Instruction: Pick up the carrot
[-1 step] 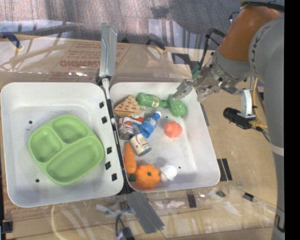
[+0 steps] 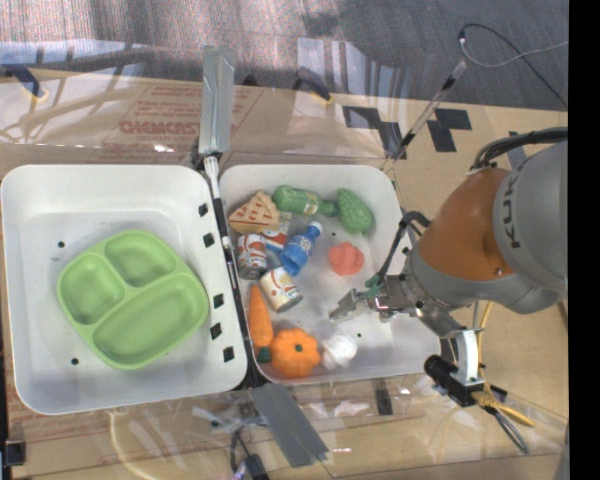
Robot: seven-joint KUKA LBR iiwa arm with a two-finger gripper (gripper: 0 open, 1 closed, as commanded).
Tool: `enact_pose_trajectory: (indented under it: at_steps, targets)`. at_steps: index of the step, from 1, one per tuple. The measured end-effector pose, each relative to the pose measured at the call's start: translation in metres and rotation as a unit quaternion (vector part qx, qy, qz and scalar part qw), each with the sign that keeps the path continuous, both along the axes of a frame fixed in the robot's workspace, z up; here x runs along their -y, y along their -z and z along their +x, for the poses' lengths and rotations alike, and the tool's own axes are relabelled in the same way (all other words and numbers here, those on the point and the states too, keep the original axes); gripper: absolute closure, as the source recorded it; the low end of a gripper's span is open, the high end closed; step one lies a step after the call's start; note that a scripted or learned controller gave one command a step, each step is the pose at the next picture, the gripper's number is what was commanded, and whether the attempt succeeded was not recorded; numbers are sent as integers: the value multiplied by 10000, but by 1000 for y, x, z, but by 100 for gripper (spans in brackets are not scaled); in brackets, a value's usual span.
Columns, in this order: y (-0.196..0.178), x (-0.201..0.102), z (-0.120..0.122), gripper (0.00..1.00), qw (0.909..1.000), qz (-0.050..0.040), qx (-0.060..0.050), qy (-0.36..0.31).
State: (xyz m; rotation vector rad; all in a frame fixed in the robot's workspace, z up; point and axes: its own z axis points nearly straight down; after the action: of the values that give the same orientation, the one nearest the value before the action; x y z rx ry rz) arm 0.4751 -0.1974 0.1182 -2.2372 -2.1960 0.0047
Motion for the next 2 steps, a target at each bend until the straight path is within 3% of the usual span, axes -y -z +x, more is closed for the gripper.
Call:
enact_pose_trajectory:
  at_steps: [1, 2]
  targets:
    - [10, -90, 3, 0, 9992, -11, 51, -404]
    - [-74, -160, 2, 0, 9972, -6, 32, -745]
